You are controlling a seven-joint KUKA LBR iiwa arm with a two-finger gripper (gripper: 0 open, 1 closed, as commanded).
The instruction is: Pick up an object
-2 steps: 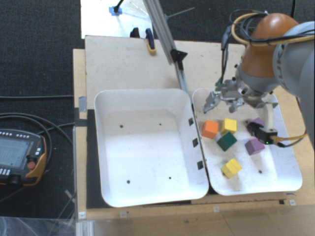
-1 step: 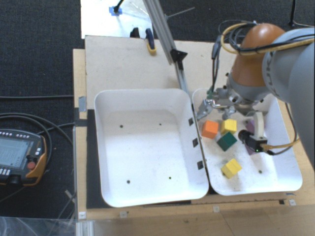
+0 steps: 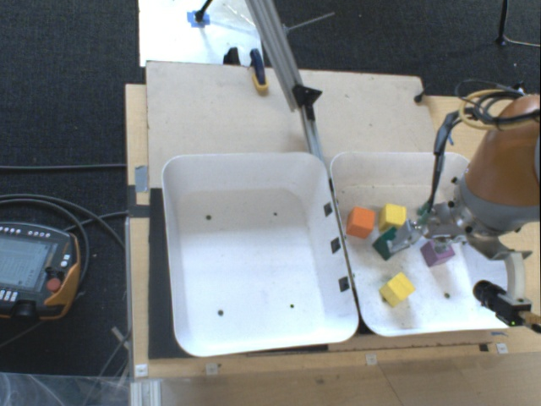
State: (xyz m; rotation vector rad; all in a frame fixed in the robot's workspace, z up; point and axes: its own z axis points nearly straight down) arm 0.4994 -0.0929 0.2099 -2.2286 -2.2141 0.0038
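Down in right bin (image 3: 372,176): dark green block (image 3: 386,244) beside gripper (image 3: 412,232), claw state unclear; orange block (image 3: 361,222), yellow blocks, purple block (image 3: 437,252).

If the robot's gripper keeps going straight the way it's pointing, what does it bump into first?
Probably the dark green block. The gripper points left and down toward it in the right bin, and it is already almost touching. Depth is hard to judge from above, so it might just graze it.

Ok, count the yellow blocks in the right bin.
2. One yellow block sits beside the orange block near the bin's middle; the other lies nearer the front wall. The arm may hide more.
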